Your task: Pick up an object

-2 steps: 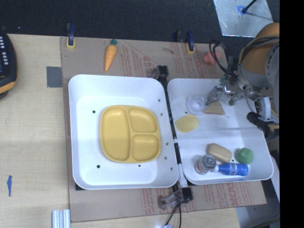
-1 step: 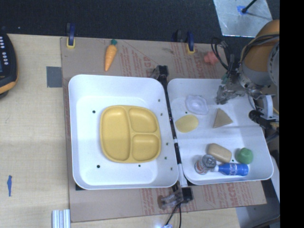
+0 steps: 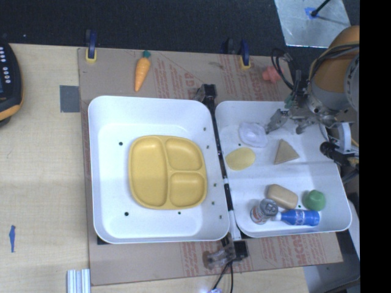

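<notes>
1. Gripper (image 3: pixel 276 119) sits upper right of frame, over the top edge of the right bin (image 3: pixel 342 182); the grey arm with its orange band (image 3: pixel 339 54) comes in from the right edge.
2. Fingers look slightly spread, nothing visible between them; tips point left toward the clear plastic lid.
3. Clear plastic lid (image 3: pixel 253 133) lies just beside the fingertips, upper left part of the right bin; whether they touch, cannot tell.
4. Tan wedge (image 3: pixel 285 152) lies just below the gripper, centre of the right bin.
5. Yellow oval piece (image 3: pixel 240 159) is left of the wedge, near the bin's left wall, just below the lid.
6. Lower part of the right bin is crowded: tan soap-like block (image 3: pixel 282 196), small metal can (image 3: pixel 264 210), blue bottle (image 3: pixel 300 217) lying flat, green round item (image 3: pixel 315 199), all close together.
7. Left bin (image 3: pixel 104 163) holds a yellow divided plate (image 3: pixel 166 171), centre frame.
8. Toy carrot (image 3: pixel 142 72) lies on the bench above the left bin, outside both bins.
9. Black-and-orange handheld device (image 3: pixel 8 81) at the far left edge.
</notes>
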Controlling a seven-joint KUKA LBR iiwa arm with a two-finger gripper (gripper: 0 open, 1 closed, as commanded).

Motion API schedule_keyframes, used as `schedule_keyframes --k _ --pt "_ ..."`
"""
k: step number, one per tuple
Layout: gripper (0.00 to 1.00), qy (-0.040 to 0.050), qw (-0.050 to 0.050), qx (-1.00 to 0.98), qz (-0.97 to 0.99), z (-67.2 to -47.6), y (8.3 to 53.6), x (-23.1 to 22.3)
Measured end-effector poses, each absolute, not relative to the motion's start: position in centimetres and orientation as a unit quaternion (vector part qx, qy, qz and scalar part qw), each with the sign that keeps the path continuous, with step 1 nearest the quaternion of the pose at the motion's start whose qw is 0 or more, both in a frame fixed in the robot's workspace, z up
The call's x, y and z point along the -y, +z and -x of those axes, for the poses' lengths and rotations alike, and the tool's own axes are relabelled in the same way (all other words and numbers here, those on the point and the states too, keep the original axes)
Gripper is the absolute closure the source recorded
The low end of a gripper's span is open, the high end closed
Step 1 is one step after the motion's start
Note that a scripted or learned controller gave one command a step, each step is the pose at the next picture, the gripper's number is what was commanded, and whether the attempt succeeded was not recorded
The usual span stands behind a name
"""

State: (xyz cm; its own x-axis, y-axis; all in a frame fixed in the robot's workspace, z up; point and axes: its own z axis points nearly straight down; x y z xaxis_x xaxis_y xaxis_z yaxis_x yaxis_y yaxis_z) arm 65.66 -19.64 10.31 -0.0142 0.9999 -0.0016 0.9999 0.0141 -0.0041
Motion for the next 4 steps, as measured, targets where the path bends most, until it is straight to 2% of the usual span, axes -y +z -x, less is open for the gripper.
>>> schedule_keyframes --k 1,2,3,4 --pt "0.0 0.0034 0.006 0.707 0.707 -53.2 9.7 19.8" --pt "0.0 -0.0006 -0.002 0.709 0.705 -60.1 9.2 21.1" --pt "0.0 -0.0012 -0.004 0.708 0.707 -58.3 18.7 21.3" --pt "0.0 0.0018 0.003 0.71 0.705 -59.4 11.6 18.7"
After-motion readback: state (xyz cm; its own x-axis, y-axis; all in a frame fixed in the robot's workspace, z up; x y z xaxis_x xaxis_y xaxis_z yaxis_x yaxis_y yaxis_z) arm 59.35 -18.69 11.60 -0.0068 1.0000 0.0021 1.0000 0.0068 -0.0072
